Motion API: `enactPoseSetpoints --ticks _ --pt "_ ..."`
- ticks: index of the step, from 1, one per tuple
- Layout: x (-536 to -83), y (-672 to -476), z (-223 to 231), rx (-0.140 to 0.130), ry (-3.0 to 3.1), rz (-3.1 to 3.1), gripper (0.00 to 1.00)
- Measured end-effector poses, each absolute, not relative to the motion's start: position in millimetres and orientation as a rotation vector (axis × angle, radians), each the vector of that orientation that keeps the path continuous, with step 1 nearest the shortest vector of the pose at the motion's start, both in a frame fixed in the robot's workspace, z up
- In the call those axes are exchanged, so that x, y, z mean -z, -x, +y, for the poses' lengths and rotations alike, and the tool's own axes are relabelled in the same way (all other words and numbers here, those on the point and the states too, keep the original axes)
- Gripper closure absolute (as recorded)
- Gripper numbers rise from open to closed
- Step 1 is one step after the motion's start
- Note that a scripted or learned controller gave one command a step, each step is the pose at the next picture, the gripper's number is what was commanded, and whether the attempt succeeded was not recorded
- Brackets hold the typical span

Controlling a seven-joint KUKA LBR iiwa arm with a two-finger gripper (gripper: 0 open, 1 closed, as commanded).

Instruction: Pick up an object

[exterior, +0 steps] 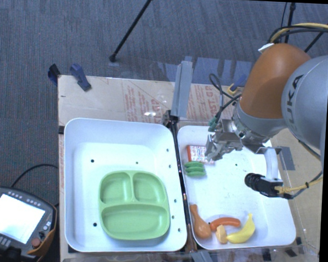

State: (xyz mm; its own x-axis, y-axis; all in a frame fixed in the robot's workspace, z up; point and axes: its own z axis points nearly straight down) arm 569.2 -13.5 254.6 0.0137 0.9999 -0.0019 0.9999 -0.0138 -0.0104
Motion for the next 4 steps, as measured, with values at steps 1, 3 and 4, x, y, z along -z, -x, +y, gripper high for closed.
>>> enactPoseSetpoints --ticks 1,3,4 --pt "-108.3 -534.5 -88.7 -0.019 2.132 -2.288 1.00" --pt "-86.8 -475.7 -85.9 -0.002 2.021 -2.405 0.00" --pt "-85.9 -542.4 -116.1 -0.002 1.794 -2.575 0.00"
